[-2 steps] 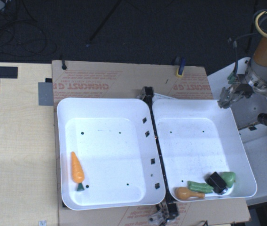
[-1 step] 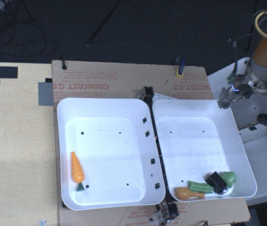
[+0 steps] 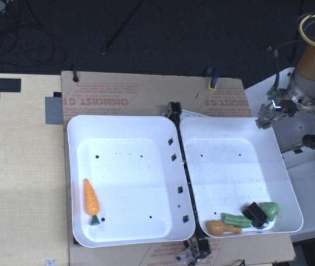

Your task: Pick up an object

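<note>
While the arm (image 3: 307,65) hangs at the right edge of the view, outside the right bin (image 3: 290,187), nothing sits in reach of its gripper (image 3: 265,115). The gripper hovers above the bench just past that bin's top right corner, and whether it is wide or narrow cannot be told from this view; no object shows in it. As a judgement, the arm is parked clear so that the camera can see both bins whole before a pick is chosen.

Two white bins lie side by side, touching along a black centre strip. The left bin (image 3: 74,148) holds one thing: a carrot (image 3: 91,199), lying lengthwise near the left wall toward the front, its green tip pointing forward. The right bin holds four things, all crowded into the front right corner: a tan gourd (image 3: 222,228), a green pod (image 3: 236,220), a black block (image 3: 255,214) and a green lump (image 3: 270,208). The block rests against the pod and the lump, so they look to be touching; the gourd lies just beside the pod. They likely gather there because the floor curves up at the walls and loose pieces settle in the corner.

Five pickable things in all. The carrot lies apart and looks the easier target, though well away from the gripper; the cluster is nearer but packed.
</note>
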Tool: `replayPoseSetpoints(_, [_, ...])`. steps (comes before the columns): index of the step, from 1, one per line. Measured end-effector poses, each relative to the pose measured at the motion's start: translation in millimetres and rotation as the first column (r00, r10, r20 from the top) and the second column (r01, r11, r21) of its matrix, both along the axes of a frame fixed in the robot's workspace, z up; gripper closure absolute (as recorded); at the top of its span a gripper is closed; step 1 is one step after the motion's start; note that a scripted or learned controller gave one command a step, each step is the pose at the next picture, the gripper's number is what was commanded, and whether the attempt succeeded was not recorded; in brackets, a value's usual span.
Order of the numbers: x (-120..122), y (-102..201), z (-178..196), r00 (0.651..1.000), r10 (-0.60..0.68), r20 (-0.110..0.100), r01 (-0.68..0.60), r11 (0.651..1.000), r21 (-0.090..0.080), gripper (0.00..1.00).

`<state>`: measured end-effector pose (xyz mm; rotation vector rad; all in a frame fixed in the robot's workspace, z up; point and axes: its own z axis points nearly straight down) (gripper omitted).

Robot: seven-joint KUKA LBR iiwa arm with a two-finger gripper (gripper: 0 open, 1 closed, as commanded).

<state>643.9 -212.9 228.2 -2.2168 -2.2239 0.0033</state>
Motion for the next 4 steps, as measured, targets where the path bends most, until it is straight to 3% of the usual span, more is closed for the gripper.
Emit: replayPoseSetpoints(4, [0,0,8,1.000,0.001,0.002,-0.001,1.000,0.000,1.00])
